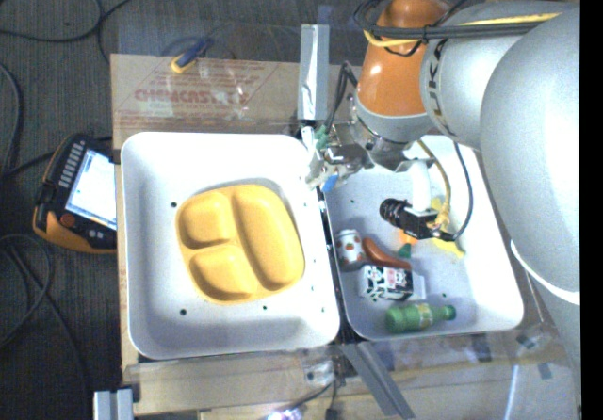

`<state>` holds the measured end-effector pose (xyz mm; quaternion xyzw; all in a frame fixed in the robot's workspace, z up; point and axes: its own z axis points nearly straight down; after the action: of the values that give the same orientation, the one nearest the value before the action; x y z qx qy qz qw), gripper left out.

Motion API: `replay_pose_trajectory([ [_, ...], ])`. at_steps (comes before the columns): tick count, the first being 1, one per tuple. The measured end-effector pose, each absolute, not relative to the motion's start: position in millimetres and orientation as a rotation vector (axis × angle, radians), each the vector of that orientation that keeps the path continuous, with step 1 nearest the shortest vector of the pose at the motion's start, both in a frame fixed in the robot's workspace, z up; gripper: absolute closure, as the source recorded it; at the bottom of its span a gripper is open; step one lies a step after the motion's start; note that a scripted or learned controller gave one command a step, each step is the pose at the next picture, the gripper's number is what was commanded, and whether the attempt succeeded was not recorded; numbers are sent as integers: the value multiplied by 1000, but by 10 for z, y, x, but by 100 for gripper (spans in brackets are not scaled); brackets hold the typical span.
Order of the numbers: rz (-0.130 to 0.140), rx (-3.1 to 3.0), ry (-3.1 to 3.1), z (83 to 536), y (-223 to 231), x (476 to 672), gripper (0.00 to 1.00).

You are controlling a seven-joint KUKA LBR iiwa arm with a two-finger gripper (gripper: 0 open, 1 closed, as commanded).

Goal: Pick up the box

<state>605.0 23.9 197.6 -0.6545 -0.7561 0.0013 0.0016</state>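
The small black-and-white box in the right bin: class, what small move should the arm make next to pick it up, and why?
Probably shift the gripper toward the bin's near side, above the small black-and-white box. It hangs at the right white bin's far left corner, well apart from it.

We see even, bright overhead light, glare on our grey arm (537,107) and white bins (151,249), soft shadows, dim floor, mild overall blur, grainy detail.

Left bin (141,220): divided tray (240,241) at centre. Right bin (490,296): can (350,246) at left edge; box (389,282) just right of can, nearer; bottle (419,316) lying along near wall, just before box. Handheld pendant (80,192) left of desk.
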Motion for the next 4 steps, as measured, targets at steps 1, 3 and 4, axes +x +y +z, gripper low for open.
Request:
replay_pose_trajectory([
  [1, 5, -1867, -2523, 1815, 839, 5652, 100],
  [3, 3, -1780, -2588, 2418, 534, 5914, 100],
  [4, 5, -1256, -2883, 3099, -509, 5520, 100],
])
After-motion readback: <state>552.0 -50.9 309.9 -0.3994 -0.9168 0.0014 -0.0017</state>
